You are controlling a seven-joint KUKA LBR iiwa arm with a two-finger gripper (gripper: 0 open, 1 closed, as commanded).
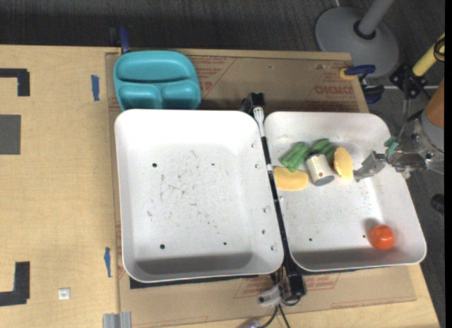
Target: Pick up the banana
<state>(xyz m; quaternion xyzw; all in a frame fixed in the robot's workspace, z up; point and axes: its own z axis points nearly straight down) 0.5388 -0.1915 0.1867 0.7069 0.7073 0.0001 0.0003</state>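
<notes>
Right bin (395,199): hand (367,166) just beside banana (342,163), untouched.

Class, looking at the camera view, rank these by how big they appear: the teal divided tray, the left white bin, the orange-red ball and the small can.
1. Left white bin, clearly the largest.
2. Teal divided tray.
3. Small can and orange-red ball look about alike, so no ranking between them.

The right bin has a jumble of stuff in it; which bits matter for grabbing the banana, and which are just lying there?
For the job:
banana
gripper

Lying about:
green peppers
small can
yellow piece
tomato
teal tray
</notes>
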